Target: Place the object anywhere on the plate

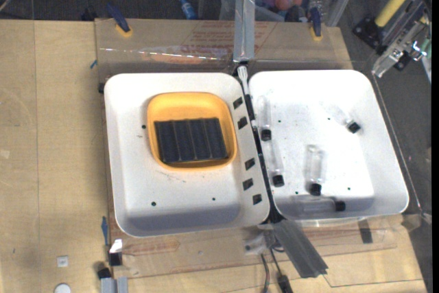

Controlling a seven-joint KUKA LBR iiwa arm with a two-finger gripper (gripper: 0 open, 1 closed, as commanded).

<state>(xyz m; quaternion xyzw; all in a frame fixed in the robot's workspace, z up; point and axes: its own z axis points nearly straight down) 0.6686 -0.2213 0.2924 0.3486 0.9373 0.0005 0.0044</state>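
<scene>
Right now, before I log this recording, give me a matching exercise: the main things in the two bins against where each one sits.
Things:
1. orange square plate
2. dark ribbed rectangular block
3. clear plastic tube with a black cap
4. small black cube

Places:
A. right bin, toward its far right side
B. resting on the plate
C. left bin, on its floor
D. right bin, near its front middle

Pairs: 1-C, 2-B, 3-D, 4-A

dark ridged block [190, 141] covering yellow plate [190, 105], rim bare
</scene>
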